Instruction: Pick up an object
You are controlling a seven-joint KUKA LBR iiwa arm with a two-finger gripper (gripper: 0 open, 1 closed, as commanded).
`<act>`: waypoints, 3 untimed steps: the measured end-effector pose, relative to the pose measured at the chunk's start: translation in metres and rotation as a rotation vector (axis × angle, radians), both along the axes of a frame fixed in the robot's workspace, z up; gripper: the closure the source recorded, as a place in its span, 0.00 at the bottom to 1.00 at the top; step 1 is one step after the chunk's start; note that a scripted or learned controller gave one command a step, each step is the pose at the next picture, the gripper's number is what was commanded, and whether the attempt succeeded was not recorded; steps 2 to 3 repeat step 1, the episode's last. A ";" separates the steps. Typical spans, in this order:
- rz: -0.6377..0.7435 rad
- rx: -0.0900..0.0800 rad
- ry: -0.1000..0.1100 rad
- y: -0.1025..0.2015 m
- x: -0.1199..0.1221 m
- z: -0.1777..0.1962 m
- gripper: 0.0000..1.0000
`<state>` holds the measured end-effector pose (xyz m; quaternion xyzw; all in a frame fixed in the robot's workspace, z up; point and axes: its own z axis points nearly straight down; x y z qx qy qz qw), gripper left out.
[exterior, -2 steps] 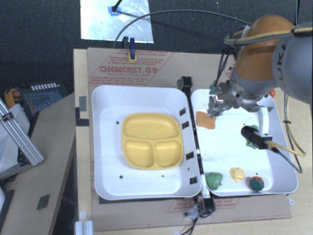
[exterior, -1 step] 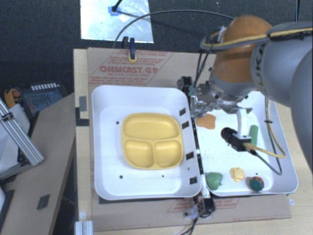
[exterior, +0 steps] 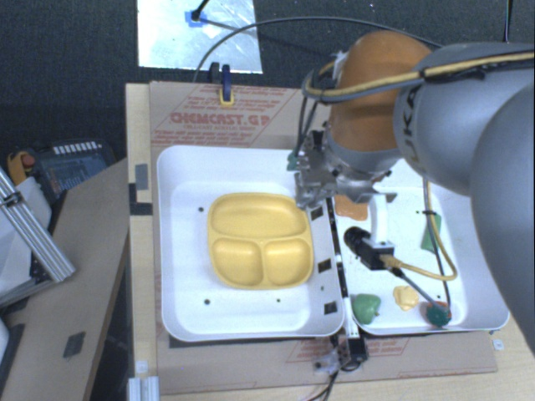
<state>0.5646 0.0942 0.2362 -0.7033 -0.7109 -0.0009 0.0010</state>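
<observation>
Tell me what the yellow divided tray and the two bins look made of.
Yellow tray: likely moulded plastic, matte with a soft sheen, rounded compartment walls. Left bin and right bin: apparently thin formed white plastic, smooth, with rounded corners and lips.

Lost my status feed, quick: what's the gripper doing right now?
Gripper: cannot be told; it is over the yellow tray's upper right corner.

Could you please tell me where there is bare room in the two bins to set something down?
Left bin: bare strips left of and behind the yellow tray. Right bin: crowded in front by the green pieces and the yellow piece; the arm overhangs the back.
</observation>
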 end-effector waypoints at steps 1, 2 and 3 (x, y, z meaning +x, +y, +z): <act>-0.007 -0.002 0.000 -0.004 0.001 0.000 0.00; -0.007 -0.002 0.000 -0.004 0.001 0.000 0.00; -0.007 -0.002 0.000 -0.004 0.001 0.000 0.00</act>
